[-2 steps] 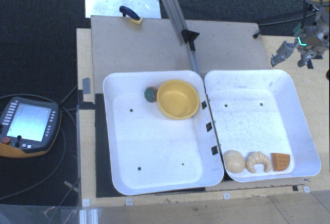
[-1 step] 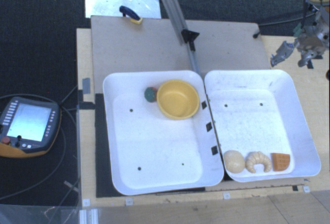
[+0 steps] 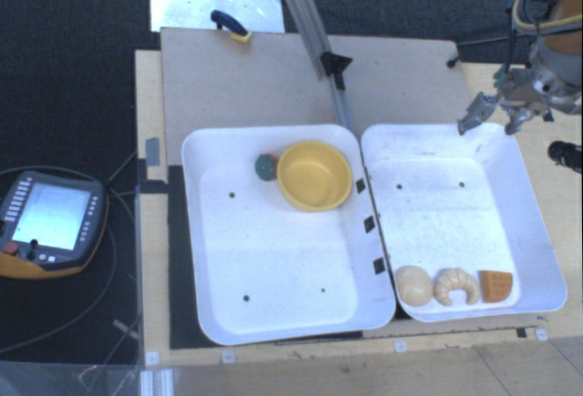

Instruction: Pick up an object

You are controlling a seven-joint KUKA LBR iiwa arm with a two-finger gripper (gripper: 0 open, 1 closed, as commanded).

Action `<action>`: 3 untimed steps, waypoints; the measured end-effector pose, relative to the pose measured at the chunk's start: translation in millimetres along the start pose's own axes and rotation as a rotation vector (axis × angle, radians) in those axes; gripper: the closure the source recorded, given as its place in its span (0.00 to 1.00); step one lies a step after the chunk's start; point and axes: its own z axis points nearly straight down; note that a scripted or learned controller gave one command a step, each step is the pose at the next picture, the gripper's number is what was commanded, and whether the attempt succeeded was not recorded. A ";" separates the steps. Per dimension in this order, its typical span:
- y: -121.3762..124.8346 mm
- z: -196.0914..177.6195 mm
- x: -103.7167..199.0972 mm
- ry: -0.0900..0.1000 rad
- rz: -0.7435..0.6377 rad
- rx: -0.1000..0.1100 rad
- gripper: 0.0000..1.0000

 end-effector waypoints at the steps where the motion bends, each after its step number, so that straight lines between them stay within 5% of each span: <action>1: 3.8 46.1 7.6 0.000 0.000 0.000 0.00; 2: 12.5 94.0 7.8 0.000 0.000 0.000 0.00; 3: 14.0 80.2 7.4 -0.002 -0.001 -0.006 1.00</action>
